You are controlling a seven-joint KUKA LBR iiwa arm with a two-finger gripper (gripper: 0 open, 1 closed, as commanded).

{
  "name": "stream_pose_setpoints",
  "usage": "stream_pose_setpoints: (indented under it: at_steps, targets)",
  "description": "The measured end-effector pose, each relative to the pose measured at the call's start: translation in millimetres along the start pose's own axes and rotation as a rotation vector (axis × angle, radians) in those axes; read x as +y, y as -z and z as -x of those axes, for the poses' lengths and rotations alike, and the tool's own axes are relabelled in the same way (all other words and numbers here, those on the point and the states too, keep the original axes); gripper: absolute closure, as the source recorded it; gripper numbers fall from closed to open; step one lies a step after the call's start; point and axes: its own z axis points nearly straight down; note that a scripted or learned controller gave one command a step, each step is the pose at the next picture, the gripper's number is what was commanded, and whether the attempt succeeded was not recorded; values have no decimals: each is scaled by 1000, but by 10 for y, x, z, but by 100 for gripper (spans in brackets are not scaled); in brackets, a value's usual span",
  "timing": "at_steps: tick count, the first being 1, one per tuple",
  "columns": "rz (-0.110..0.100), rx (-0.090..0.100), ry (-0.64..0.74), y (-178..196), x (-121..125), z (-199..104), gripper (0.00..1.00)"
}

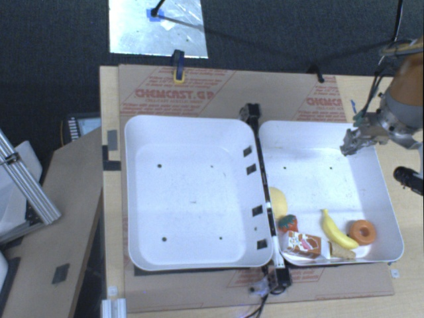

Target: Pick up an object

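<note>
The landmark here is the black hinged divider strip (262, 191) that runs between the two shallow white plastic bins. To its left lies the left-hand white bin (142, 177), its floor showing only a few small dark dots. To its right lies the right-hand white bin (318, 184), and all the loose things sit in that bin's near end.

Touching the divider or just beside it is a pale yellow rounded fruit, lemon-like (277, 201). Just below that, still close to the divider, sits a small red-and-orange toy piece (287, 223), and next to it a flat red and white printed packet (304, 244). Farther from the divider lies a curved yellow plastic banana (336, 229), and beyond it an orange ring shaped like a doughnut (362, 231), near the bin's far right wall.

The grey two-finger gripper (351, 142) hangs well to the right of the divider, over the far right part of the right bin — well apart from the cluster of objects. Nothing shows between its fingers; whether the jaws are parted or closed I cannot tell at this size. The orange band of the arm (405, 79) sits above it at the right.

Both bins rest on a brown printed cardboard sheet (199, 88).
</note>
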Motion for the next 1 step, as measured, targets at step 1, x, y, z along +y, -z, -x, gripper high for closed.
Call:
stream_pose_setpoints:
  at_steps: [1]
  targets:
    - [-3,1,3,-1184,459,-288,100]
